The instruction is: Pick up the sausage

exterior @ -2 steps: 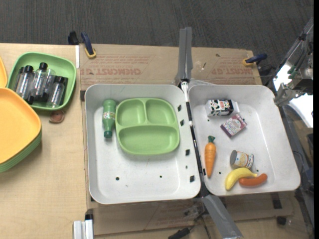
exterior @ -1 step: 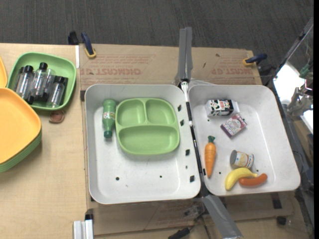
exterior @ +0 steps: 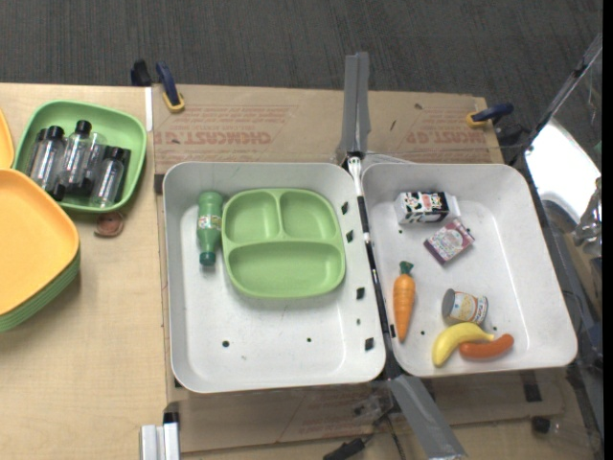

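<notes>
Lying against the banana [exterior: 454, 340], sausage [exterior: 487, 347], partly tucked behind it.

1. The room is evenly and brightly lit from above; the two white bins [exterior: 192, 353] read clean and pale without burning out.
2. Shadows are soft and short: the green divided plate [exterior: 283, 241] casts only a thin dark rim on the bin floor, and the banana [exterior: 456, 341] and sausage [exterior: 486, 347] near the right bin's front edge do the same.
3. A strong white glare sits on a shiny surface [exterior: 565, 175] past the right bin's far right corner.
4. Focus is fair mid-bench, but small print on the packets is too soft to read.
5. The bin walls bow slightly, a mild lens curve.
</notes>
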{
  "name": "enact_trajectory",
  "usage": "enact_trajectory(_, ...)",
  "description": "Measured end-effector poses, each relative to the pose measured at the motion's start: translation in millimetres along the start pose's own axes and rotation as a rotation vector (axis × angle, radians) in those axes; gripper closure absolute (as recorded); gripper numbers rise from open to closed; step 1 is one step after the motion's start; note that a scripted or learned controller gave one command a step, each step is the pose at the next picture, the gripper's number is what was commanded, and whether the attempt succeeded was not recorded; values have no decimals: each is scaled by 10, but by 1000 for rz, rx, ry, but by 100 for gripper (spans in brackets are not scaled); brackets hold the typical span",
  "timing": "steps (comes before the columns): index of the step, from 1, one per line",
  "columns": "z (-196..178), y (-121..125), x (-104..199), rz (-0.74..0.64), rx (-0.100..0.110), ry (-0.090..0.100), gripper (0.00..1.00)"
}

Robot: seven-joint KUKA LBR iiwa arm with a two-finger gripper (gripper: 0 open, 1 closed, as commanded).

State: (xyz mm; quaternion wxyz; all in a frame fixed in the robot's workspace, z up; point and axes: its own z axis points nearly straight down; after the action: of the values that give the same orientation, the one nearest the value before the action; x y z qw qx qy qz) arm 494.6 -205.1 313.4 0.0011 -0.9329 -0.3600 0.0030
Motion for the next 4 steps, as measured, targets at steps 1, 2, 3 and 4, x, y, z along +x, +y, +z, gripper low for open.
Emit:
enact_trajectory(1,78,28,-149,337,-1,1,100)
enact_trajectory(2,995,-13,-218,-18,0,2,100)
enact_trajectory(3,1577,-220,-28,363,2,2,100)
enact_trajectory(4,1499,-219,-30,362,4,-1,100)
